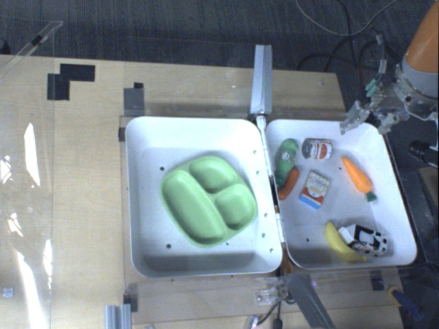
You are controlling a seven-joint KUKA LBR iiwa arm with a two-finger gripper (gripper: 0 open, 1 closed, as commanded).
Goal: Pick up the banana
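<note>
The yellow banana lies near the front edge of the right bin, curved, with its right end touching a black-and-white toy. My gripper hangs over the bin's far right corner, well away from the banana. Its fingers are spread open and hold nothing.
The right bin also holds an orange carrot, a small can, a green vegetable, a red-orange piece and a small carton. A green divided plate sits in the left bin. A metal post stands between the bins at the back.
</note>
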